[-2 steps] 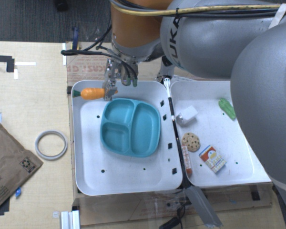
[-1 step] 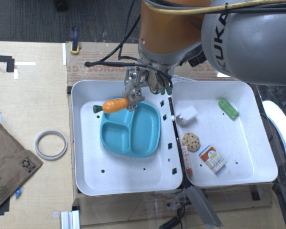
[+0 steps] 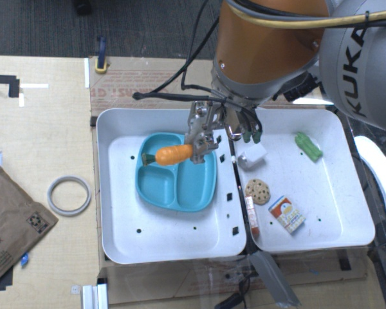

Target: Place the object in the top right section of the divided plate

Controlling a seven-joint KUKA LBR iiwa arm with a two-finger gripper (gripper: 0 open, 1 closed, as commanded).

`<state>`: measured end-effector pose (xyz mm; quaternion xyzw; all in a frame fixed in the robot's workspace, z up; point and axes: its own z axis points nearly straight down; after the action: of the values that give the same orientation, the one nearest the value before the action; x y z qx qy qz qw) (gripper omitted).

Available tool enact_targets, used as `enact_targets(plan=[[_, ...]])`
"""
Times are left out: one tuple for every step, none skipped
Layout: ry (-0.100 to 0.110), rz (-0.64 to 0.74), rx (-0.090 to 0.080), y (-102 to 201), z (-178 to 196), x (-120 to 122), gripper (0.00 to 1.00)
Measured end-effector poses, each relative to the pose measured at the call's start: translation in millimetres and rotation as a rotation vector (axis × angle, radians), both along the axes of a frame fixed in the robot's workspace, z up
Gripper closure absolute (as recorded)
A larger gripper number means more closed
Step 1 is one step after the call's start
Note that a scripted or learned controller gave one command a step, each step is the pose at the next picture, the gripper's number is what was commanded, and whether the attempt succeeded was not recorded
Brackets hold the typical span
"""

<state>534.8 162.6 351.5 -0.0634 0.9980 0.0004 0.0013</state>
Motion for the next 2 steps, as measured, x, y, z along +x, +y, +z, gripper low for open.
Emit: enact_targets(plan=[[0.002,0.088,-0.001,53.6,-105.1,-17.2,1.0],[0.002,0.326,-0.001,65.3,-174.1,16.8,1.0]])
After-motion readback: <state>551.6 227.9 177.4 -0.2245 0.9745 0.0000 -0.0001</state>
